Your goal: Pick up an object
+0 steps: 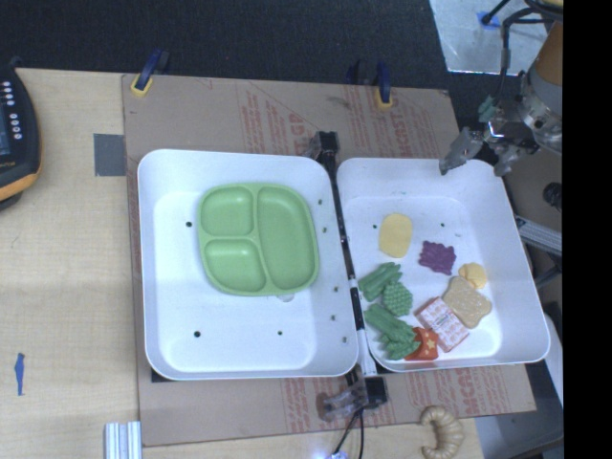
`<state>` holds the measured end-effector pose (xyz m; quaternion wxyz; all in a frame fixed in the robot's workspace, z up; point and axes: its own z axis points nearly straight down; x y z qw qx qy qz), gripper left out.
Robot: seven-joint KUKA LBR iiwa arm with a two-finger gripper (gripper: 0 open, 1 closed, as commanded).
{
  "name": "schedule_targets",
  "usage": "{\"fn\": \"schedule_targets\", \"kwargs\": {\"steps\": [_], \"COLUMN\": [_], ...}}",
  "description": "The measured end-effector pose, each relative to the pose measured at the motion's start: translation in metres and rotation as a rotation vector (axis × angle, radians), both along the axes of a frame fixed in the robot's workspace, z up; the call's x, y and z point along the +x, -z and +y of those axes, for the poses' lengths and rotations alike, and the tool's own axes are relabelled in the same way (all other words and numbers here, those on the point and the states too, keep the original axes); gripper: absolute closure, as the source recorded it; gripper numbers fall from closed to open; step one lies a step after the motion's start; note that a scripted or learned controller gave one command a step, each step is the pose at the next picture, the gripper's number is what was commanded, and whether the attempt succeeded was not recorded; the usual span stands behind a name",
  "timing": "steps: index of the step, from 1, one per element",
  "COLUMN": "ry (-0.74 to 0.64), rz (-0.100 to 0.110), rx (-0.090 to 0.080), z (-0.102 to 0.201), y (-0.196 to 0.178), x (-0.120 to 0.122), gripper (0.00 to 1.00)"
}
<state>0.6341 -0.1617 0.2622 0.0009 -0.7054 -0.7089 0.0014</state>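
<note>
The right bin [497, 194] holds a yellow piece [395, 234], a purple piece [438, 255], a small yellow lump [472, 275], a tan bread slice [466, 301], a red-and-white packet [442, 321], a red piece [424, 345] and several green vegetables [387, 302]. My gripper [476, 156] hangs open above the bin's far right corner, its two dark fingers spread with nothing between them. It stands well clear of the food, up and to the right of the yellow piece.
The left bin [167, 285] holds a green divided plate [258, 238]. A tan curled object [441, 431] lies on the bench in front of the right bin. A black-and-orange pendant [14, 132] rests at the far left. Clamps hold the cardboard at the back edge.
</note>
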Motion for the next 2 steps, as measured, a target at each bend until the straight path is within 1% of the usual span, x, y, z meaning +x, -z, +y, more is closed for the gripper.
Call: {"fn": "schedule_targets", "kwargs": {"steps": [1,2], "ry": [0.0,-0.004], "rz": [0.02,-0.001], "rx": [0.006,0.0], "z": [0.027,0.05], "y": [0.147,0.172], "x": [-0.07,-0.031], "gripper": [0.0,0.0]}}
